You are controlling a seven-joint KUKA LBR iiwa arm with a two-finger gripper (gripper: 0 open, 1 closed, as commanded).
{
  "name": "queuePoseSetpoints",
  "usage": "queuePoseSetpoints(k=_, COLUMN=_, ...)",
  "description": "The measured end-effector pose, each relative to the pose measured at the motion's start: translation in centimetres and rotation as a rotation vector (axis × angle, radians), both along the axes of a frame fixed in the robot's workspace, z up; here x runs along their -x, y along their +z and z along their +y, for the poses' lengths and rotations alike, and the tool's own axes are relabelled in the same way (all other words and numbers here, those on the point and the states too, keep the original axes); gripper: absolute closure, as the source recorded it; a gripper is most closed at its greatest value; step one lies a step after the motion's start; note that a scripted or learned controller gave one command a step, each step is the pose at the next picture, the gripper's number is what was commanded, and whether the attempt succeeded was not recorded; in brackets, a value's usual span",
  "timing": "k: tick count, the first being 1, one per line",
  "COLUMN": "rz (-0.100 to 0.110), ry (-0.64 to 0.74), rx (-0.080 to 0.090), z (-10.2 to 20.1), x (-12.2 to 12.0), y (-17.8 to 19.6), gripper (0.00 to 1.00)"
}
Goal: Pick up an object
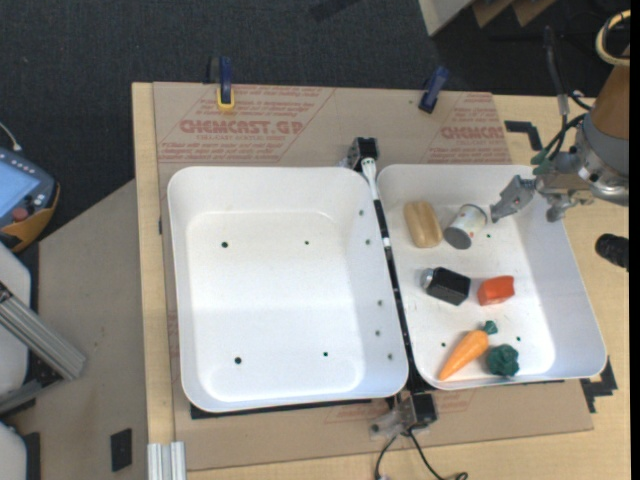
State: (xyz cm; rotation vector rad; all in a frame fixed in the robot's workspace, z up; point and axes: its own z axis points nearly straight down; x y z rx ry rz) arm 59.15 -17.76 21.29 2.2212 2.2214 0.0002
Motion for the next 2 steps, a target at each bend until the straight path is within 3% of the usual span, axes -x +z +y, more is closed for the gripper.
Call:
queuePoseSetpoints(k=1, rz=-0.020, ry=0.002, rx=0.008, z=-2.00, x=-4.45, y=14.31, gripper=0.00)
queuePoseSetpoints(k=2, rz=-0.006, ry=0.002, rx=0.004, z=-1.87, x=-4.24, y=14.41, gripper=1.00)
